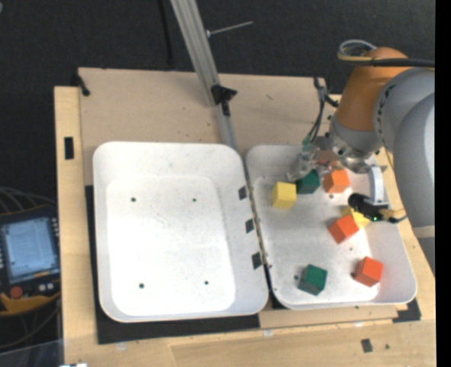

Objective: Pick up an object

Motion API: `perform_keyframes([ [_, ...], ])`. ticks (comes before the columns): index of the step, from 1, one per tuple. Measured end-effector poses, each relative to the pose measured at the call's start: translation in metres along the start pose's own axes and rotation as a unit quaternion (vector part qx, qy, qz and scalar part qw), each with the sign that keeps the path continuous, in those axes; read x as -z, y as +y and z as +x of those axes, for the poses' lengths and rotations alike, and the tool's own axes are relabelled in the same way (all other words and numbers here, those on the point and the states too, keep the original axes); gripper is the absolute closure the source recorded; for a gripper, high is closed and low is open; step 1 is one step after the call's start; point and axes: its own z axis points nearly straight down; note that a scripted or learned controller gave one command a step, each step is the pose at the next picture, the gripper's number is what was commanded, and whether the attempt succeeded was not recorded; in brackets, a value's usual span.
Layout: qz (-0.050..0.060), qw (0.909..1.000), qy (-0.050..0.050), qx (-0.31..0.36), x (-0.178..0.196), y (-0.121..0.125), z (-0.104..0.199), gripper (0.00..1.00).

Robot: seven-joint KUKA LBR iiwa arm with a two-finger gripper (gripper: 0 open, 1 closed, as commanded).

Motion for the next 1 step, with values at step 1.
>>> perform_keyframes([
  [1, -0.001, 1.0000, 0.003, -0.002, 0.0440, 0.0022, -0.0023, 1.00],
])
